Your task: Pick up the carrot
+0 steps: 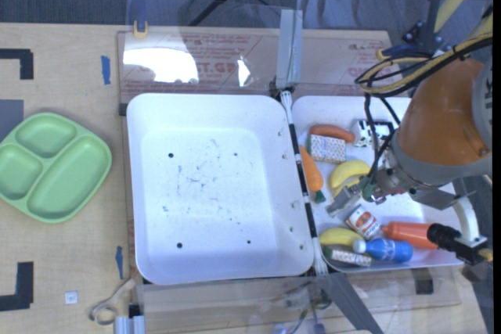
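The carrot [311,170] is orange with a green stub at its near end. It lies lengthwise along the left wall of the right bin [438,266]. My gripper [352,196] hangs low over the middle of that bin, a little to the right of the carrot's near end and just below a yellow banana [348,172]. Nothing can be seen held in it. The grey arm with its orange band [442,121] covers the bin's right part.
Around the carrot lie a red sausage [331,132], a patterned box [327,148], a small can [364,223], a second banana [338,235], a blue bottle [385,250] and an orange bottle [413,232]. The left bin [156,121] sits beside it, and a green divided plate [53,166] lies far left.
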Controlling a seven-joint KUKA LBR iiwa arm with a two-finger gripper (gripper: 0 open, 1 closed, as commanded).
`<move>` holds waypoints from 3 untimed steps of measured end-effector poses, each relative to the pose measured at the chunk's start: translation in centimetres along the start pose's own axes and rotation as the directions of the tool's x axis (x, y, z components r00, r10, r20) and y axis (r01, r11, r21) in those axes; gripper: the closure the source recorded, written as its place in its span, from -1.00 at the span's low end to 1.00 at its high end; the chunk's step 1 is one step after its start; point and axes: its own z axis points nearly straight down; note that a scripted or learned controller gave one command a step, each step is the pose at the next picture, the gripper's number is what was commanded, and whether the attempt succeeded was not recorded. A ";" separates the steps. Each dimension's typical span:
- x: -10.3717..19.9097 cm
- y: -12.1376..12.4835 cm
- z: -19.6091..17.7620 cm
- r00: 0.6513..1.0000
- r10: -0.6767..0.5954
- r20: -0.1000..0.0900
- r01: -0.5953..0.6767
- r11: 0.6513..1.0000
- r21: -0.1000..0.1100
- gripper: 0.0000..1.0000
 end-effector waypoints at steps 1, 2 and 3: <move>5.6 1.9 0.0 1.000 0.026 0.001 -0.026 1.000 -0.001 -1.00; -0.3 2.8 0.0 0.995 0.098 0.002 -0.098 0.995 -0.002 -1.00; -0.3 2.8 0.0 0.995 0.098 0.002 -0.098 0.995 -0.002 -1.00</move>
